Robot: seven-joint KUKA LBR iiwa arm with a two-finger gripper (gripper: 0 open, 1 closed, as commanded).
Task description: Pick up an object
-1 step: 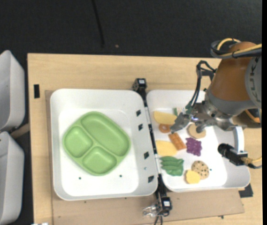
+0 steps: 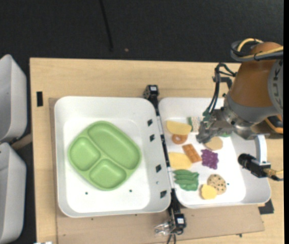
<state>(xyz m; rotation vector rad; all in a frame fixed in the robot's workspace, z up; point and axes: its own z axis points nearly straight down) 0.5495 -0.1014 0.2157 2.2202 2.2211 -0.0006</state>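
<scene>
In the camera view, the arm (image 2: 253, 93) reaches in from the right over the right bin (image 2: 235, 200). Its gripper (image 2: 205, 132) hangs low over the upper middle of that bin. The tip is a dark, blurred mass seen from above, so whether the gripper is spread or pressed together cannot be told, and nothing can be seen pinched in it.

A tan rounded piece (image 2: 215, 144) lies just beside the tip, on its lower right. Whether the two touch cannot be told.

The other things to pick all lie in the right bin:
- A small green piece (image 2: 190, 121) sits to the gripper's upper left.
- A pale yellow piece (image 2: 178, 127) lies near the bin's left wall, with an orange ring (image 2: 179, 138) touching it below.
- An orange-brown block (image 2: 191, 152) lies tilted below the gripper, between a yellow wedge (image 2: 179, 161) on its left and a purple grape bunch (image 2: 210, 159) on its right.
- Green pods (image 2: 186, 180) lie just under the wedge.
- A speckled cookie (image 2: 217, 182) rests against a yellow round piece (image 2: 207, 192) near the bin's lower edge.

The left bin (image 2: 68, 197) holds a green plate (image 2: 103, 155) with three compartments, set at a slant and well apart from the gripper. Both bins rest side by side on the pale wooden bench (image 2: 83, 75).
</scene>
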